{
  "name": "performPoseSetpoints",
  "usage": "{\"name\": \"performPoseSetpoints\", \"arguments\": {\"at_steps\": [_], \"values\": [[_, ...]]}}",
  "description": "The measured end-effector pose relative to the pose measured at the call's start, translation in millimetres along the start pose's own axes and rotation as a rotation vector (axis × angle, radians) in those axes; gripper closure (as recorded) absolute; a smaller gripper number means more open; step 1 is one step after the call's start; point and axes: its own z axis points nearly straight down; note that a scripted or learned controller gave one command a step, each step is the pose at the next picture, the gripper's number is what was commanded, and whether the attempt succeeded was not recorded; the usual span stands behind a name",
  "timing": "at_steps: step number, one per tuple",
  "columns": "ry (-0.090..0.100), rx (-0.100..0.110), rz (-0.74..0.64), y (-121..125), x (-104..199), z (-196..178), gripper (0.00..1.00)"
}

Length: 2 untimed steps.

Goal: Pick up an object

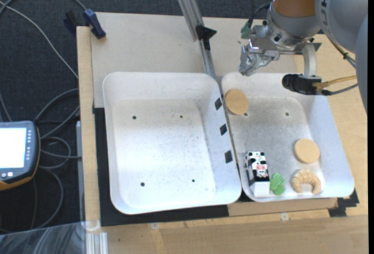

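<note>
My gripper [250, 66] hangs over the far edge of the right bin [327, 130], high above the floor of the bin. A round tan disc [236, 101] leans against the bin's left wall just below and left of the gripper. A second tan disc [306, 150] lies toward the near right. A croissant-shaped piece [307, 181] rests in the near right corner. A small green object [276, 184] and a black-and-white block [257, 166] sit at the near left corner. Nothing shows between the gripper's fingers.
The left bin [163, 142] stands beside the right one, split off by a ridge with black clips. A metal pole [187, 7] slants up from the bins' far junction. A black cable fitting [301, 83] juts from the arm over the right bin's far rim.
</note>
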Motion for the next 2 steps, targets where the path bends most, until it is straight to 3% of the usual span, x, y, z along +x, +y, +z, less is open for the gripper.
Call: {"name": "performPoseSetpoints", "arguments": {"at_steps": [1, 2], "values": [[0.000, 0.000, 0.000, 14, 57, 7, 1.00], [0.000, 0.006, 0.001, 12, 109, 24, 1.00]]}}
